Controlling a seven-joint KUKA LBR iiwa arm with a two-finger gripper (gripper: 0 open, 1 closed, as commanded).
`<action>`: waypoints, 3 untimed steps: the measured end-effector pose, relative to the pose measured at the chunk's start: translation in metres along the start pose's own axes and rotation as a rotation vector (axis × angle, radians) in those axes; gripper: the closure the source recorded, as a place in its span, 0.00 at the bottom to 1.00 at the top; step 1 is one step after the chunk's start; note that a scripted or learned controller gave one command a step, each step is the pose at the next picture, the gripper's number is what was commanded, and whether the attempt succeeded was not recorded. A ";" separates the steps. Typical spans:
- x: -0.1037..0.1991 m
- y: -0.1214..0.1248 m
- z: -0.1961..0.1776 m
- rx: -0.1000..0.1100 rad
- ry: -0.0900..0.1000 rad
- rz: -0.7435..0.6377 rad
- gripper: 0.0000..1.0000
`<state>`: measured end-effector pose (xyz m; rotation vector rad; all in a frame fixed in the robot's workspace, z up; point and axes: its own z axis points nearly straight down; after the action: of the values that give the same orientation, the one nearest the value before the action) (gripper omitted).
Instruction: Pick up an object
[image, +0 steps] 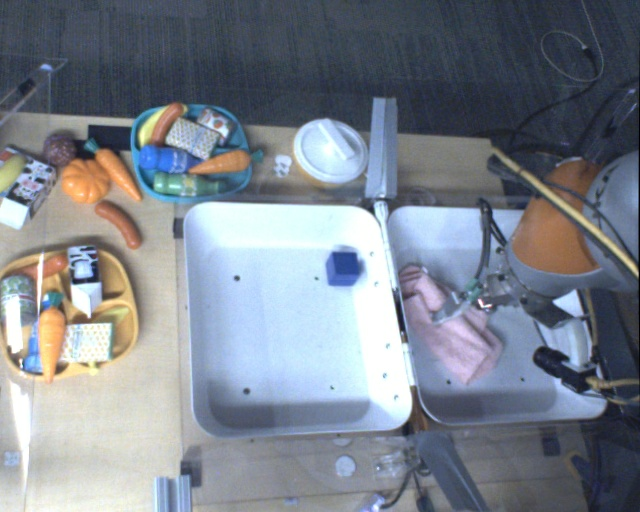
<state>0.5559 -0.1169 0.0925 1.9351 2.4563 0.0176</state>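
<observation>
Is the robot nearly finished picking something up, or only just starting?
Early to midway, I'd say. Done: the gripper has reached down into the right bin, right at the pink cloth. In hand: it seems to be working on that cloth, though a grip isn't visible. Left: lifting it clear. The blue cube sits untouched in the left bin.

The grey arm with its orange band (560, 225) runs out of the picture at the right edge, so its upper part is cut off. Its wrist covers the far right part of the right shallow white bin (440, 400). The two-finger gripper (470, 297) sits against the crumpled pink cloth (452, 325), too small and blurred to tell how it meets the cloth. At the far left, a black-and-white printed carton (22, 185) is cut by the edge.
</observation>
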 end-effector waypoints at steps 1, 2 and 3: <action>-0.014 0.002 -0.055 0.013 0.004 -0.117 0.00; -0.008 -0.014 0.000 0.000 -0.001 -0.200 0.00; -0.021 0.024 0.001 0.002 -0.001 0.121 0.00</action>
<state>0.5845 -0.1321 0.0920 2.0804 2.3362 0.0157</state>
